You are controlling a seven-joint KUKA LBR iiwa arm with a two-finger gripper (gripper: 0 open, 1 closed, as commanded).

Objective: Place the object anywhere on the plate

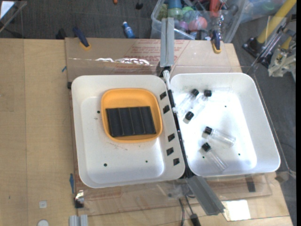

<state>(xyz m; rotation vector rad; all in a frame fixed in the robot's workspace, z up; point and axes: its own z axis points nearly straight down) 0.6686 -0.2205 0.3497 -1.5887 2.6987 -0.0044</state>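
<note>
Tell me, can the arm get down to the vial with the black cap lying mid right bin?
Probably yes. The vial lies on its side on the open floor of the right bin, apart from the other vials, with nothing over it.

A pale wooden tabletop (pixel 33 126) meets dark carpet floor (pixel 70 8); beyond its far edge, a clear tub (pixel 202 8) of colourful toys.

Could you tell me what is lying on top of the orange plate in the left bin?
A black ribbed rectangular object lies flat on the orange plate, covering most of its middle; the plate's surface under it is hidden.
</note>
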